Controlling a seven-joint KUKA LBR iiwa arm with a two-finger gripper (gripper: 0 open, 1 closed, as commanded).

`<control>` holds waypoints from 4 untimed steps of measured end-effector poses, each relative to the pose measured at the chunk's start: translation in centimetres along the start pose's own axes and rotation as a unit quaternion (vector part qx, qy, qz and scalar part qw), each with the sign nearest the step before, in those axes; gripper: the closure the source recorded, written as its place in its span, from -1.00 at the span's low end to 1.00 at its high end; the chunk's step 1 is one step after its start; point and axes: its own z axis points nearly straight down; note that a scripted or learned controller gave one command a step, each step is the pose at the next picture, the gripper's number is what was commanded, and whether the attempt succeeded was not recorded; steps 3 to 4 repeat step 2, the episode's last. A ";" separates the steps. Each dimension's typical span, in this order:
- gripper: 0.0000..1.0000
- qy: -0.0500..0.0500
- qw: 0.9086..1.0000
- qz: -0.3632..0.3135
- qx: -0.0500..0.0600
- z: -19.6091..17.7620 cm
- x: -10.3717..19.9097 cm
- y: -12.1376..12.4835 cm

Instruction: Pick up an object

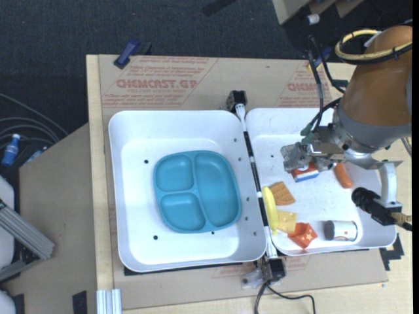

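The gripper (296,157) hangs low over the right bin (278,120), its metal fingers pointing left; whether they are spread or closed cannot be told at this slant. Just under and beside it lies a small red, white and blue block (305,173), flat on the bin floor, touching or nearly touching the gripper body. Nothing can be seen between the fingers.

Other things share the right bin. An orange carrot-like piece (342,175) lies just right of the block. Nearer, a tan cracker-like square (283,193) sits tilted, with a yellow banana (268,206) along the bin's left wall and a yellow piece (286,222) beside it. A red crumpled item (302,235) lies at the near edge, and a white and grey cylinder (340,229) on its side to the right of it. The grey arm (376,103) covers the far right corner.

The left bin (131,142) holds 1 blue tray (196,191) with 3 compartments, well apart from the gripper.
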 end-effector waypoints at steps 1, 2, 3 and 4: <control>1.00 0.000 1.000 -0.001 0.000 -0.6 0.2 0.5; 1.00 0.000 1.000 0.000 -0.001 0.0 -1.1 2.5; 1.00 0.000 1.000 0.000 -0.001 0.0 -1.1 2.5; 1.00 0.000 1.000 0.000 -0.001 0.0 -1.1 2.5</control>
